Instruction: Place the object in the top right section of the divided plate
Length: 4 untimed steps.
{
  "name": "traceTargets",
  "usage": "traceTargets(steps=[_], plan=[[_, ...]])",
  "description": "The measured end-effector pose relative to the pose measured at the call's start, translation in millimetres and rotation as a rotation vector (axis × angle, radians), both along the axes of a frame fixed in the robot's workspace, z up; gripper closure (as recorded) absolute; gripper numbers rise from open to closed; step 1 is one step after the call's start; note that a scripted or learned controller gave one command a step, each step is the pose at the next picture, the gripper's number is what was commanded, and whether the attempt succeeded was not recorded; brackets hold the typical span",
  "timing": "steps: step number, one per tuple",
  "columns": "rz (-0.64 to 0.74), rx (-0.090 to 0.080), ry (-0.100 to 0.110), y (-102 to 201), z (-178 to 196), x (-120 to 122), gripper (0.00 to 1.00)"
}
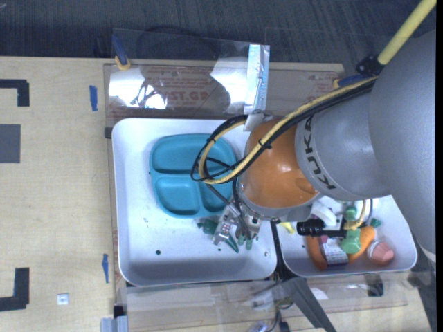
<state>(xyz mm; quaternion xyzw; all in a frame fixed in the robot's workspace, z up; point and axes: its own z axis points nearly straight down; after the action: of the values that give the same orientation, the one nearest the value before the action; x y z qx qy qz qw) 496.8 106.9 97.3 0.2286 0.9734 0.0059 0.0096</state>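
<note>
1. Grey arm with orange band reaching in from the right, low over the left white bin, covering the right part of the blue divided plate.
2. Hand down near the bin floor, just below the plate's lower right edge; cannot tell whether spread or pressed together, with small dark green bits showing around it.
3. Nothing plainly seen between the hand's parts; the green bits could belong to the hand or to an object, so no safe claim of a hold.
4. Likely task thing: unclear. Candidates lying in the right white bin: an orange bottle-like item, a small orange-and-green piece, a pinkish item, all crowded together.
5. Plate's top right section hidden under the arm and yellow-black cables; visible sections look bare.
6. Risks, judged from here: a failed or shallow pinch dropping the thing on the bin floor short of the plate; hand or wrist nudging the plate edge and sliding it; release into the lower compartment, since the target sits across the divider; cables dragging over the plate during the lift.
</note>
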Motion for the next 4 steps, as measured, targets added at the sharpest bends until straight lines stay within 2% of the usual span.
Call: traceTargets(steps=[1, 2, 3, 4], plan=[[0.082, -0.009, 0.014, -101.2, 86.9, -14.8, 1.00], [0.082, -0.006, 0.015, -99.0, 92.7, -13.9, 1.00], [0.082, -0.006, 0.016, -99.0, 92.4, -14.0, 0.00], [0.078, -0.006, 0.012, -98.6, 100.3, -12.0, 1.00]])
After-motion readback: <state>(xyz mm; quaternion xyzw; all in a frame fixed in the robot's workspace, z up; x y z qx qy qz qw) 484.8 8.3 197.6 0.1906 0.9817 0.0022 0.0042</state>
